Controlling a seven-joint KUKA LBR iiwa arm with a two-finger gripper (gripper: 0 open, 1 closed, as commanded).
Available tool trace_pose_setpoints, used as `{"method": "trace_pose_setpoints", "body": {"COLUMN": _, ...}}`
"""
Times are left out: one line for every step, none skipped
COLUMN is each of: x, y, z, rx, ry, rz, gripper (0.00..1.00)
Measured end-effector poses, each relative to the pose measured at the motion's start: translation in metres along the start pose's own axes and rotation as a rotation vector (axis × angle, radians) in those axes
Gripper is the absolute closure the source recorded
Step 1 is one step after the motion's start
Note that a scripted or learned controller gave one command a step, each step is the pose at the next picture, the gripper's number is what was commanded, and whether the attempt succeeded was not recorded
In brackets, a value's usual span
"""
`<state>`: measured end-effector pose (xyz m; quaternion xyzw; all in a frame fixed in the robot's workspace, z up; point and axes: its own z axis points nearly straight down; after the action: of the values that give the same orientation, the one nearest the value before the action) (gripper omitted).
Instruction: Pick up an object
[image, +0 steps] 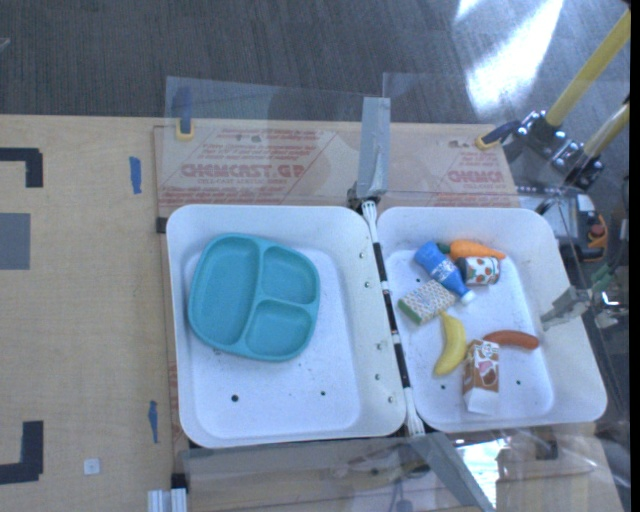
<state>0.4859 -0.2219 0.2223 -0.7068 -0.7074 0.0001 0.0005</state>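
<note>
I am counting two shallow white bins on the bench, the left bin (200, 400) and the right bin (570, 390). In the left one I am seeing one teal divided plate (254, 297), with three compartments. In the right one I am tallying seven small items: one blue bottle (440, 265), one orange carrot (477, 249), one small red-and-white can (481, 270), one patterned packet (428, 301), one yellow banana (452, 344), one reddish sausage (511, 340) and one brown-and-white carton (481, 375). I am logging one of each kind, no duplicates among them.
</note>
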Motion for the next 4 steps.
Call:
{"method": "trace_pose_setpoints", "body": {"x": 0.05, "y": 0.02, "z": 0.106, "rx": 0.003, "ry": 0.001, "rz": 0.258, "gripper": 0.0}}
{"method": "trace_pose_setpoints", "body": {"x": 0.119, "y": 0.041, "z": 0.135, "rx": -0.006, "ry": -0.001, "rz": 0.106, "gripper": 0.0}}
{"method": "trace_pose_setpoints", "body": {"x": 0.109, "y": 0.114, "z": 0.135, "rx": -0.008, "ry": -0.002, "rz": 0.083, "gripper": 0.0}}
{"method": "trace_pose_setpoints", "body": {"x": 0.109, "y": 0.114, "z": 0.124, "rx": -0.007, "ry": -0.002, "rz": 0.081, "gripper": 1.0}}
